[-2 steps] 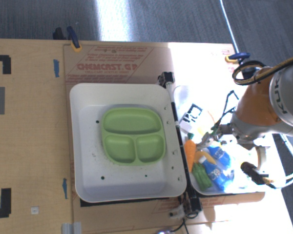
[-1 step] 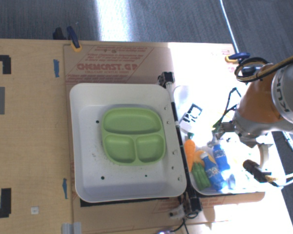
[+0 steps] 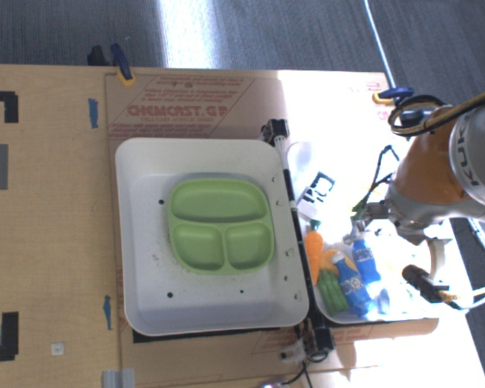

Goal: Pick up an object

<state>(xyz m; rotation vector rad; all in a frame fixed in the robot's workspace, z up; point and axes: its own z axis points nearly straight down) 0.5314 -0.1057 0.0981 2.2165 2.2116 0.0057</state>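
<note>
The left bin (image 3: pixel 137 217) looked like smooth white plastic with a faint sheen. In its middle lay a green tray (image 3: pixel 221 224) of matt, moulded plastic with three hollows. Under the bin, the surface (image 3: pixel 48 241) was dull brown board, like cardboard, with red print above the bin and blue tape strips to its left. Right of the bin, a blue bottle (image 3: pixel 362 280) had a glossy look, and the arm's orange band (image 3: pixel 428 172) shone like smooth painted metal.
</note>
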